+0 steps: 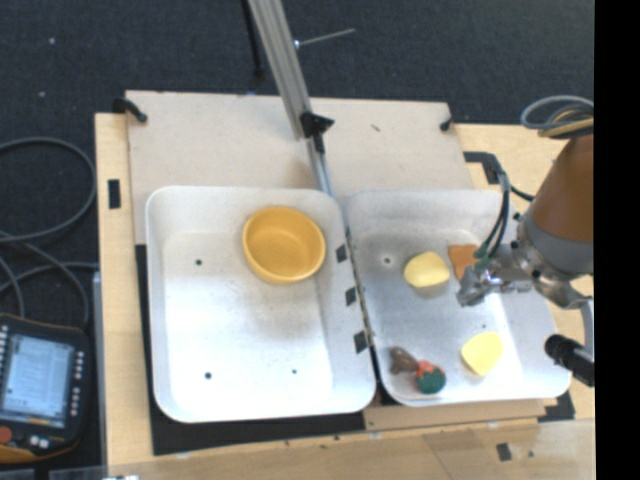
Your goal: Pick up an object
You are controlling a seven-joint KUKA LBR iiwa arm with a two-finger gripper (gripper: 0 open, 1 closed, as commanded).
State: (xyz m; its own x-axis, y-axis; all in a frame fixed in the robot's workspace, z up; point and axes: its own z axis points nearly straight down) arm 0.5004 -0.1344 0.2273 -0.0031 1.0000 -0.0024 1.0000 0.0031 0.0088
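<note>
A: We log the arm [565, 203] entering from the right, its orange band over the right edge of the right bin [400, 208]. The gripper [470, 290] hangs over the middle of that bin.

B: Fingers?

A: We cannot tell whether they are spread or pressed together; the metal parts blur together at this size. We see nothing between them, so we record no hold.

B: Contents of the right bin?

A: Four things, possibly five. A pale yellow lump [427, 270] lies left of the gripper, just beside it. An orange piece [461, 259] sits between that lump and the gripper, partly hidden by the gripper body. A second yellow lump [482, 353] lies nearer to us, near the bin's near right corner. At the near left corner we note a small brown object [402, 360] touching a green and red object [429, 378]; both are too small to identify.

B: Left bin?

A: One yellow bowl [284, 243], upright, toward the far right part of the left bin [200, 388], well apart from the gripper.

B: Surroundings?

A: A metal rail [280, 53] runs from the far side down to the seam between the bins. A handheld control screen [38, 378] sits at the near left, with cables [40, 198] on the dark floor.
</note>
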